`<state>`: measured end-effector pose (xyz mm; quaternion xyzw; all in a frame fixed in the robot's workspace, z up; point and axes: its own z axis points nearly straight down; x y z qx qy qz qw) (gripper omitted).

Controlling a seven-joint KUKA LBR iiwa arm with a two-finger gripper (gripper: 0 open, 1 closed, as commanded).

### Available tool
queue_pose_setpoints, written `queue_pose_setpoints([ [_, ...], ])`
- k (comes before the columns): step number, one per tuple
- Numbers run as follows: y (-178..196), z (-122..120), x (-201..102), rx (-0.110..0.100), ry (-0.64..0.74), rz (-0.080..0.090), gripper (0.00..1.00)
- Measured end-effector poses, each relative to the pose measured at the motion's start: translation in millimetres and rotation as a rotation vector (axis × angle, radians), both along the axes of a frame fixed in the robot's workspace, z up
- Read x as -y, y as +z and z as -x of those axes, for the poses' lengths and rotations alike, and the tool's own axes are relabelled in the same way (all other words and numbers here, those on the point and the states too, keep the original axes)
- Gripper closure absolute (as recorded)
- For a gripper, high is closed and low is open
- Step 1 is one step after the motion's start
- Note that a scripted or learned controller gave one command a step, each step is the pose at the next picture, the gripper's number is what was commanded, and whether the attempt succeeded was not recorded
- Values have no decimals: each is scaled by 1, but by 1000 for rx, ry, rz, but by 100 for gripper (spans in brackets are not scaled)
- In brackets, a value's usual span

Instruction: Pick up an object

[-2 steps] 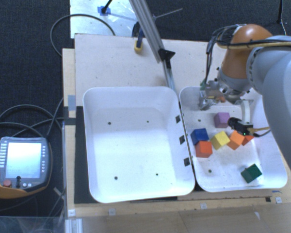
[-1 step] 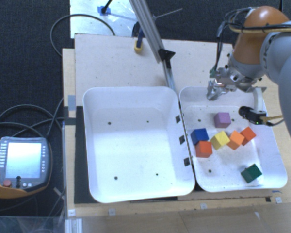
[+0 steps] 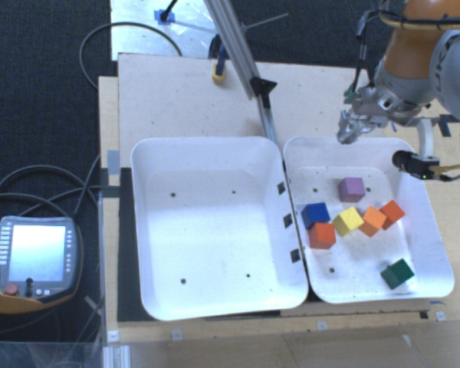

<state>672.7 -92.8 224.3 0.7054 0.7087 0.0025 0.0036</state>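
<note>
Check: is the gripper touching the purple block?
Apart. The camera view shows the gripper over the back rim of the right bin, with bare white floor between it and the purple block.

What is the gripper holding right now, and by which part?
Nothing shows in the gripper; it sits above the right bin's far rim, apart from the blocks.

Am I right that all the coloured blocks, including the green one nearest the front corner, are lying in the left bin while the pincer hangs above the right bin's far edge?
Not quite: the camera view shows the blocks, the green block included, in the right bin, not the left bin. The pincer does hang above the right bin's far edge.
</note>
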Motion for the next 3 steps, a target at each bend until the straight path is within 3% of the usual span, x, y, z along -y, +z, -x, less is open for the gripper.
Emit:
queue_pose_setpoints([
  [2, 22, -11, -106, -5, 6, -3, 100],
  [3, 9, -16, -168, -6, 7, -4, 100],
])
